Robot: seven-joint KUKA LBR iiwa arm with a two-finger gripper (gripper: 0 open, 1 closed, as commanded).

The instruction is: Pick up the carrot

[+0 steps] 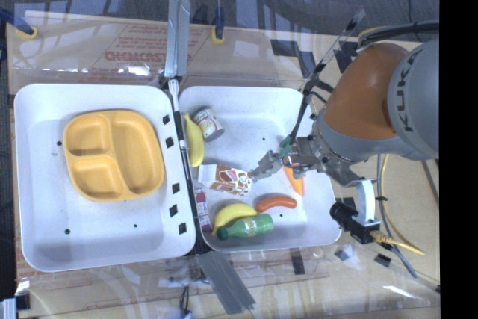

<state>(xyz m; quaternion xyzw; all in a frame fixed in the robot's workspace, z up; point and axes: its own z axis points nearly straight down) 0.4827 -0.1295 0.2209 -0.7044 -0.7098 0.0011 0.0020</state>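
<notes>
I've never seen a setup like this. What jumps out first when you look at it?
The big grey and orange arm reaching in from the right, its claw low over the right bin beside a small orange carrot. That bin also holds a banana, a can and a green bottle. In the left bin sits a yellow divided plate.

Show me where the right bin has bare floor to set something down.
In the right bin, bare floor runs along the far wall, from the can to the gripper. The near end is crowded: lemon, green bottle, sausage, carrot, snack packet.
</notes>
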